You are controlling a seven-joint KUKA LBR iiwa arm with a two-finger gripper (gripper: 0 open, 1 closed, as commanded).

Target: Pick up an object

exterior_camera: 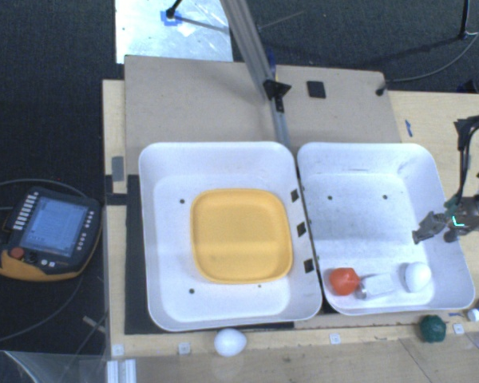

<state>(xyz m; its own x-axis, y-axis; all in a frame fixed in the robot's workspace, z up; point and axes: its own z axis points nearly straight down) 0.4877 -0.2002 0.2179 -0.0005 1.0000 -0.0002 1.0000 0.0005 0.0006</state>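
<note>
A slanted overhead view of a counter [343, 102] carrying two shallow white bins side by side. The left bin [164, 214] holds a square yellow plate [241, 234], lying flat near its middle. The right bin [367, 206] holds three small things gathered along its near edge: an orange-red object [342, 280] at the left, a pale, roughly cylindrical item [375, 286] just beside it, and a white egg-shaped ball [417, 276] at the right end of the row.

The gripper [431, 228] enters from the right, sitting over the right bin's far-right rim, above and apart from the row of things. It is small and dark here; whether its fingers are spread or closed cannot be told, and nothing is seen between them.

Outside the bins, another white ball [230, 342] rests on the counter's near edge, and a dark green object [432, 328] lies near the right bin's front corner. A handheld control pendant [46, 231] sits on the floor at the far left.

The step in hand looks like the approach to a grasp. The white ball is nearest the gripper and stands a little clear of its neighbours, so it seems the easiest target. A good attempt would centre the fingers over it, come straight down, and close across its widest part, since a round, smooth thing may roll or squirt away from an off-centre pinch against the bin wall
</note>
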